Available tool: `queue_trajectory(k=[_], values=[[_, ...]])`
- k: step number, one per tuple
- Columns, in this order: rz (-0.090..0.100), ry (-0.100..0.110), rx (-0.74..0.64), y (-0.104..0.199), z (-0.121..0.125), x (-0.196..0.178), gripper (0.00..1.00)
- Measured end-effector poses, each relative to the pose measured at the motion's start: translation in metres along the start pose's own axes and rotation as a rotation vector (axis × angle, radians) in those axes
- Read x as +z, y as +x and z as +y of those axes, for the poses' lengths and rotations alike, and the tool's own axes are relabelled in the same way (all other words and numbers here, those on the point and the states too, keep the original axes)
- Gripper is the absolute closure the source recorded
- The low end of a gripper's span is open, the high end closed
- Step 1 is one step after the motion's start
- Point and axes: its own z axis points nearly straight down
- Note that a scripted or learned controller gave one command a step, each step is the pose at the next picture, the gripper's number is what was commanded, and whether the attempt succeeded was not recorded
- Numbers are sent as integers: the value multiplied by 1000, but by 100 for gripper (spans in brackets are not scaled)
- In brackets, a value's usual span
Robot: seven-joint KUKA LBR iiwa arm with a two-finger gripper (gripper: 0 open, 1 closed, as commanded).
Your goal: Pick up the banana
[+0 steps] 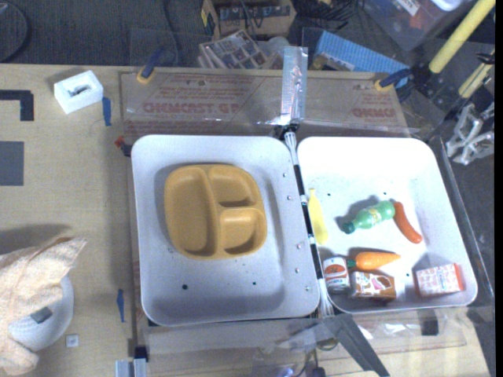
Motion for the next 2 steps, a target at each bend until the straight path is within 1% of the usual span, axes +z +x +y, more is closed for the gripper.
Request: queue_trajectory(k=[1,2], values=[[-5,5,-341,-28,-15,-28,100],[-1,-1,-580,-46,-29,91,100]])
